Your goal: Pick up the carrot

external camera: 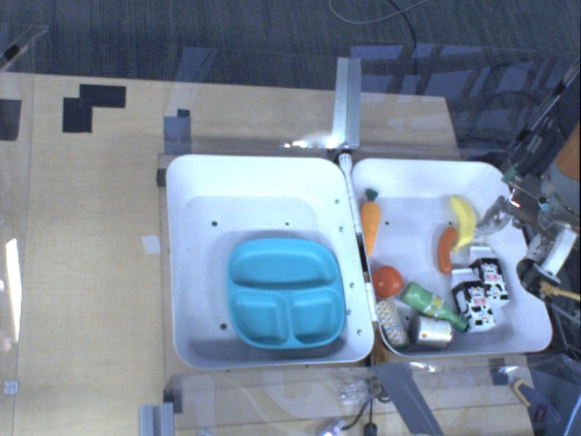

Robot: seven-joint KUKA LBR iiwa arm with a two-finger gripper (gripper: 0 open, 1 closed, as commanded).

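The carrot [370,221], orange with a green top, lies along the left wall of the right bin [408,182], its top pointing to the back. My gripper [526,232] hangs over the bin's right edge, far to the right of the carrot. Its fingers stand apart with nothing between them. A yellow banana [463,220] and an orange-red sausage-shaped toy [445,249] lie between the gripper and the carrot.
The right bin also holds a red tomato [388,281], a green bottle [432,302], a tin can [434,331] and black-and-white cartons [481,292] along the front. In the left bin [200,198] lies a blue divided plate [286,292].
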